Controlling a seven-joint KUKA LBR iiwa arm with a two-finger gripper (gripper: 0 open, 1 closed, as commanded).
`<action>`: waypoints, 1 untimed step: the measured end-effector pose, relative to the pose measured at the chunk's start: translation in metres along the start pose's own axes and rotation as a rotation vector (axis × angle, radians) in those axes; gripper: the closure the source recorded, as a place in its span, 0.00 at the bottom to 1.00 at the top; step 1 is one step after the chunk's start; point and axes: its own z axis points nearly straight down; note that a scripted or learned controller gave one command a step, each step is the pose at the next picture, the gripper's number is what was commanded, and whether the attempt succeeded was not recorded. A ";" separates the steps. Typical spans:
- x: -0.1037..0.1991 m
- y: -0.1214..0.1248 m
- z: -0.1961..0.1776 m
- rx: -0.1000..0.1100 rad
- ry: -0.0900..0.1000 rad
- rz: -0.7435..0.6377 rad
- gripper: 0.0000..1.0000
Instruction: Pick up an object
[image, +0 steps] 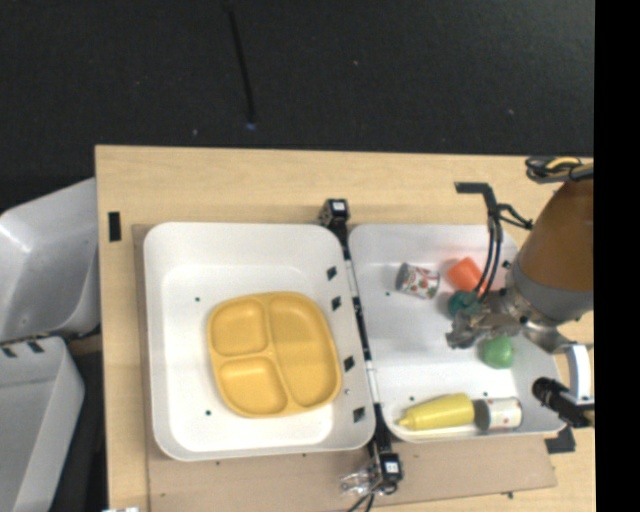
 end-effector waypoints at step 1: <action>-0.003 0.004 -0.064 -0.001 -0.001 0.000 1.00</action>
